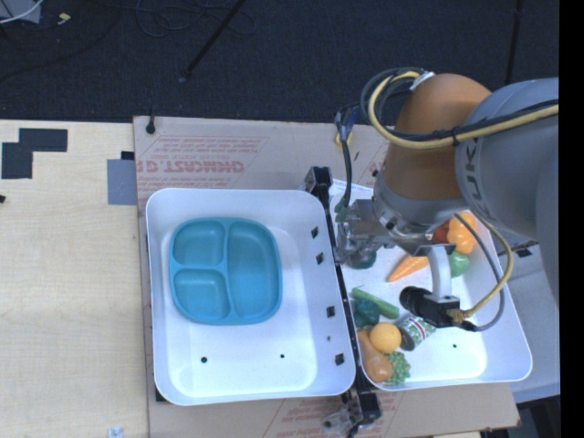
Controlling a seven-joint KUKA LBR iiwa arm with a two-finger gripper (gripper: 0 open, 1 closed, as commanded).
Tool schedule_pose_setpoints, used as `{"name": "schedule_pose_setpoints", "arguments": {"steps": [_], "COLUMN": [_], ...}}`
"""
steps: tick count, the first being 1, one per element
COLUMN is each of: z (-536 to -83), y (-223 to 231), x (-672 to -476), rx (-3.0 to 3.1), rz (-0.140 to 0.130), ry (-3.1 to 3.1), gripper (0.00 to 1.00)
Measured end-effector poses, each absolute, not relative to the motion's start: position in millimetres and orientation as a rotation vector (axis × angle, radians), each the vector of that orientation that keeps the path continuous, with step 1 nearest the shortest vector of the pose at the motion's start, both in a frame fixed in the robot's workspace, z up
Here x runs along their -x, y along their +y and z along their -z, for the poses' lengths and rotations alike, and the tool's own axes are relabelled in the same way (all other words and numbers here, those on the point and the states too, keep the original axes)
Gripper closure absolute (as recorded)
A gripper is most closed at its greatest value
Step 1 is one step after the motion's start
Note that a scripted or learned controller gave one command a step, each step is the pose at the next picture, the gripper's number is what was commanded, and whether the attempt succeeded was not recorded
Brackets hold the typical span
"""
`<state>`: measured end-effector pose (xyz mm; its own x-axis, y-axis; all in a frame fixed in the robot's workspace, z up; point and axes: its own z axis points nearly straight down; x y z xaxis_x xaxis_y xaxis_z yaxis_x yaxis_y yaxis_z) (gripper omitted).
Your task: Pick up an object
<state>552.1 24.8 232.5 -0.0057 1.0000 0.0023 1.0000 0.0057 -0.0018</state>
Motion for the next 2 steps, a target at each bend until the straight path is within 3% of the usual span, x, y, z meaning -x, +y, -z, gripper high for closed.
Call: {"name": "schedule_pose_setpoints", "arguments": {"steps": [2], "z": [-218.0], "y": [43.5], "x": [-538.7], "rx": [2.217], "rz": [-0.006], "ry": [-2.22], "gripper": [1.0]}}
